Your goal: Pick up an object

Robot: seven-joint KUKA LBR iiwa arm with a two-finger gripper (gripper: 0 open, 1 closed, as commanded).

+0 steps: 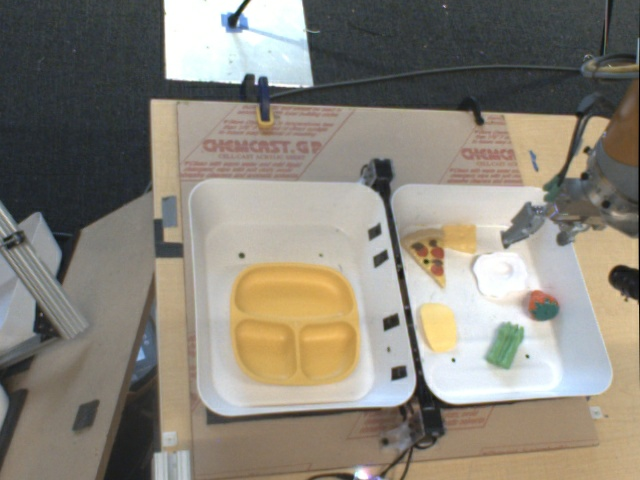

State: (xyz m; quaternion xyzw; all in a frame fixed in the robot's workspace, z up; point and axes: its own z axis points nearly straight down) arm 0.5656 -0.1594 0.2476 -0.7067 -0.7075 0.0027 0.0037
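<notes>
Readable text: "CHEMCAST GP" in red on brown masking sheet under white bins, printed just behind left bin. Same red print repeats behind right bin, partly cut off. Smaller line beneath illegible.

On the counter two bins stand side by side, touching along their inner walls. The left bin holds a divided tray near its middle. In the right bin a pizza slice lies at the back left, with a cheese wedge just beside it on the right. A fried egg lies in the middle. A strawberry is to its right. In front lie an oval piece on the left and a bunch of stalks on the right. The hand hangs over the back right of this bin.
</notes>
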